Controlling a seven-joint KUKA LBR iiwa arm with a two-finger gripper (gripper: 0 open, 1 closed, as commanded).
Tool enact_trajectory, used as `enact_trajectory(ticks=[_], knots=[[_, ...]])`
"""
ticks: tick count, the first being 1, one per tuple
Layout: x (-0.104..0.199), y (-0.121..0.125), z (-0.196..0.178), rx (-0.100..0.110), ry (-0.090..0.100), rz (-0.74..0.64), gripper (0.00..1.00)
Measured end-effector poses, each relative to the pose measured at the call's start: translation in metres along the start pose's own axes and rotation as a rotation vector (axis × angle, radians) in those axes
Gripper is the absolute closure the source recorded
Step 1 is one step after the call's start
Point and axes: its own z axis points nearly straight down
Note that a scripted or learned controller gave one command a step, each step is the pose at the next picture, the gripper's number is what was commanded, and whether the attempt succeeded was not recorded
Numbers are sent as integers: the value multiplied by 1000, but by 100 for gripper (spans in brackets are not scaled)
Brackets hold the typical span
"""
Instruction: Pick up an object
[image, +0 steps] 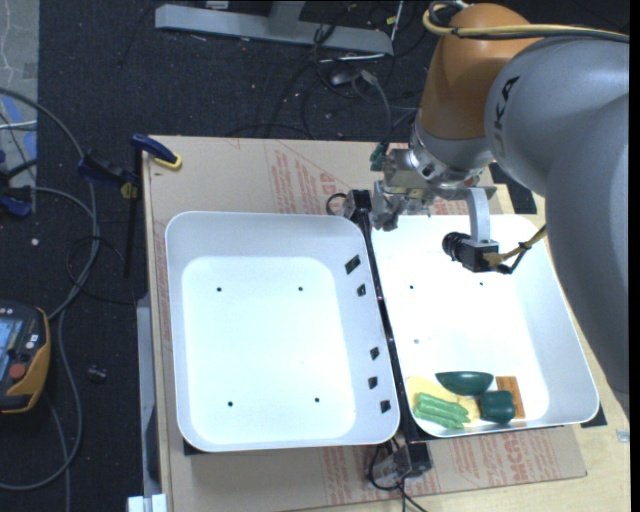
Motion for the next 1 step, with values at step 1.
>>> enact_trajectory(ticks=[1], knots=[[52,10,8,0,0,0,100]])
